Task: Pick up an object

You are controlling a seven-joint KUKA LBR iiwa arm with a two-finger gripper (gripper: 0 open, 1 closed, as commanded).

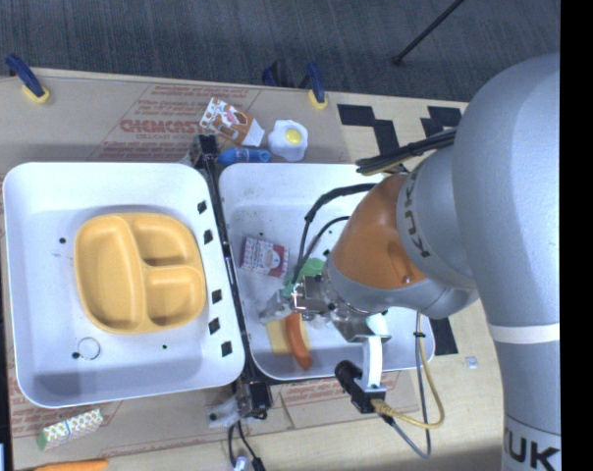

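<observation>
- A small packet with green and white print (71,427) lies on the cardboard-covered tabletop (110,126) at the lower left, outside the bins.
- The left shallow white plastic bin (22,263) holds a yellow plastic tray with three compartments (139,271), lying flat near the bin's middle.
- Beyond the bins, on the tabletop, sit a small printed carton in orange and white (224,119), a blue object (242,155) just beside it, and a round white-and-yellow piece shaped like a fried egg (289,137).
- The right shallow white plastic bin (240,192) touches the left one along a shared edge.
- In the right bin, a flat red-and-white printed packet (262,255) lies towards the left wall.
- Nearer the front wall, an orange carrot-shaped toy (297,341) rests against a pale yellow block (278,337); a small green item (311,266) peeks out just by the arm's wrist.
- The grey arm with the orange band (375,248) reaches in from the right, low over the right bin.
- The jaws (298,300) sit just above the carrot-shaped toy and the yellow block; their spread cannot be told, and nothing is visibly held.
</observation>
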